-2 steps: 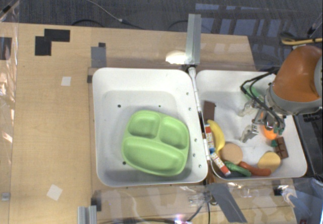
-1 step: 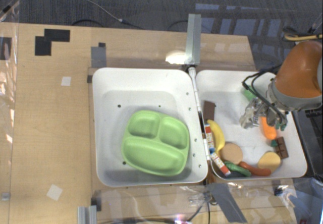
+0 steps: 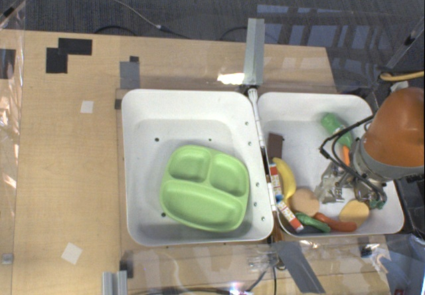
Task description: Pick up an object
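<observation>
The right bin (image 3: 299, 109) holds several toy foods: a yellow banana (image 3: 286, 177), a tan round piece (image 3: 305, 202), a yellow-orange piece (image 3: 354, 210), a red pepper-like piece (image 3: 335, 224), a green piece (image 3: 308, 222) and a green cylinder (image 3: 333, 122) at the back. My gripper (image 3: 337, 187) hangs low over the right part of this bin, just right of the tan piece and above the yellow-orange piece. The orange band and wrist hide much of it.
The left bin (image 3: 139, 121) holds a green three-compartment plate (image 3: 205, 187). A brown block (image 3: 274, 146) and a slim red-and-white stick (image 3: 281, 206) lie along the right bin's left wall. A metal post (image 3: 254, 51) stands behind the divider between the bins.
</observation>
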